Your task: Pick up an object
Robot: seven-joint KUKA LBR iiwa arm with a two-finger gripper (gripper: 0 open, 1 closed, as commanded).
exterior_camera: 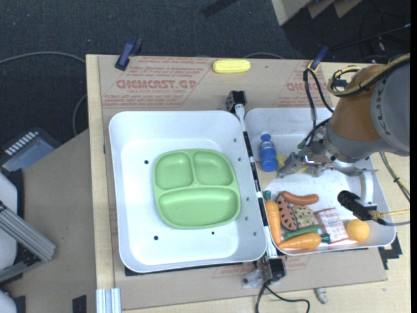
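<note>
Apparently mid-approach, the grey KUKA arm (394, 109) hung low inside the right-hand bin (280, 117), its pincer (291, 166) pointed toward a small blue bottle (267, 152) just beside it. Whether the pincer was open or closed could not be made out from above, and nothing was seen in its hold. No object looked lifted, so the pick seemed not yet made. The bottle sat near the bin's left wall. A toy sausage (298, 199), a toy carrot (273, 220) and a yellow-orange fruit (358, 229) crowded the near end of the same bin with other play food. The next move, by the look of it, called for settling on one item, most likely the bottle, and closing squarely on it without shoving it into the wall. The left-hand bin (130, 129) held a green divided plate (195, 189). Both bins sat on a paper-covered counter (163, 80) printed with red lettering, a yellow toy corn cob (231, 66) at its far edge, above dark carpet (65, 18).
</note>
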